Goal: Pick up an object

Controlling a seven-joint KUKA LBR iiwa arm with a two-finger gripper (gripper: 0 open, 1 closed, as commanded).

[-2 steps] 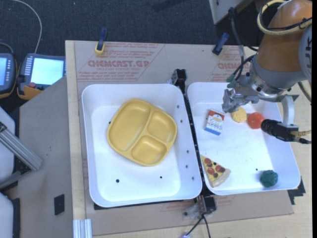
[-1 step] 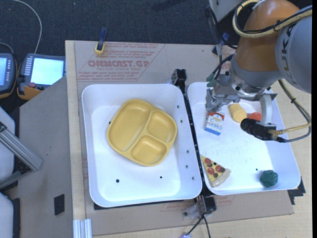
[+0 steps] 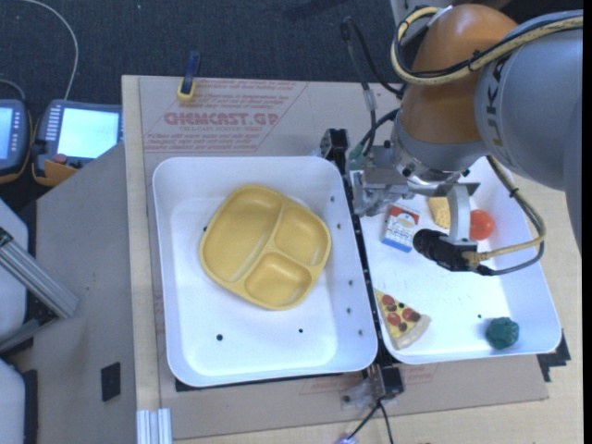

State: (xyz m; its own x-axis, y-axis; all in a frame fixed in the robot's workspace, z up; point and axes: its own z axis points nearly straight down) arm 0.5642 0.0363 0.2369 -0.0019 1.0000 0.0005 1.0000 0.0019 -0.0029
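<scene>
the gripper (image 3: 404,191) hangs over the far part of the right bin (image 3: 462,296), close to the wall that it shares with the left bin (image 3: 185,326). the wrist above hides much of it, so whether it is released or clenched cannot be told, and nothing can be seen held in it. just beside it, toward the near side, a small white, blue and red carton (image 3: 400,228) lies on the bin floor. to the right of the carton sit a yellow piece (image 3: 439,214) and an orange-red piece (image 3: 481,224), partly covered by the arm. further out, a toy pizza slice (image 3: 403,319) lies at the bin's near left corner, and a dark green ball (image 3: 502,332) rests near its near right corner, well apart from the gripper. in the left bin a yellow divided plate (image 3: 266,245) lies flat around the middle.
</scene>
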